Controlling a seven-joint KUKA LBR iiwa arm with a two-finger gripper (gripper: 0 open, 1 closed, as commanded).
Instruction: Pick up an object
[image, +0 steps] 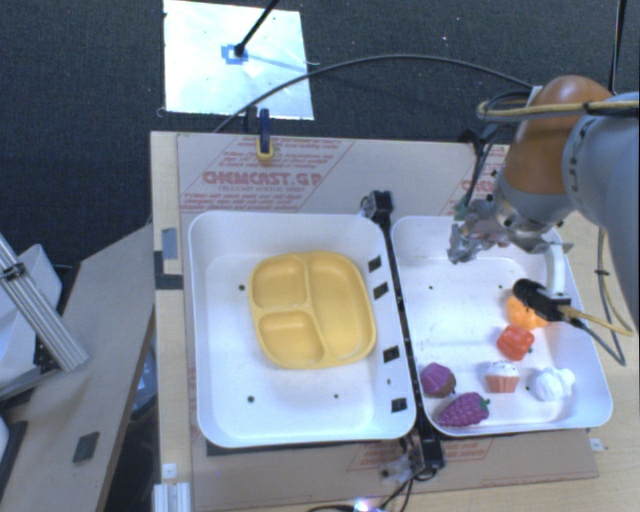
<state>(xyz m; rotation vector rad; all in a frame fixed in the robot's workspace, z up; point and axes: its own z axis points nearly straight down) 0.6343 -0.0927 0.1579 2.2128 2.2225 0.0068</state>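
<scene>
1. the arm (590, 150) is reaching in from the right w/ its claw (465, 248) hanging over the far left part of the right bin (440, 300), nothing between its tips; can't tell if it's spread or pressed together, too small & dark.
2. two white bins are sitting side by side; the left bin (230, 400) is carrying one yellow tray (310, 308) w/ three sections.
3. the things to pick are lying along the near & right side of the right bin, well apart from the claw: 1 purple grape bunch (463, 409), 1 dark pink fruit (437, 379), 1 cupcake (503, 376), 1 white toy (551, 383), 1 red-orange piece (515, 342), 1 orange piece (524, 313) w/ a black bit on it. six in all.
4. doing it well, imo: going for one w/ room round it, e.g. the red-orange piece, coming straight down, centred, so the tips aren't nudging neighbours; the grape bunch & dark pink fruit are lying close together, so riskier.
</scene>
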